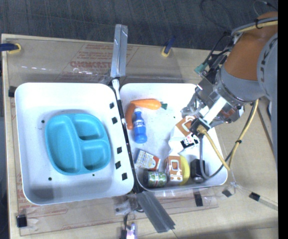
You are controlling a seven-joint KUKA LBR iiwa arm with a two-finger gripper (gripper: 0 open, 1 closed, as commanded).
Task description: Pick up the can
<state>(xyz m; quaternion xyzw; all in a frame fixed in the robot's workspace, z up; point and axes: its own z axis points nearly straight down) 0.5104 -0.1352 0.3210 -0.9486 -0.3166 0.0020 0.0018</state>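
The can (157,179), green and lying on its side, rests against the front wall of the right bin (149,91). My gripper (189,115) hangs over the right side of that bin, well behind and to the right of the can. Just below it lies a small orange and white carton (183,126), and I cannot tell whether the gripper touches it. Nothing shows as held.
The right bin also holds a carrot (144,105), a blue bottle (139,126), two small cartons (147,159) (173,167), a yellow item (184,169), a white card (189,142) and a black object (198,169). A blue divided tray (78,143) lies in the left bin (29,113).
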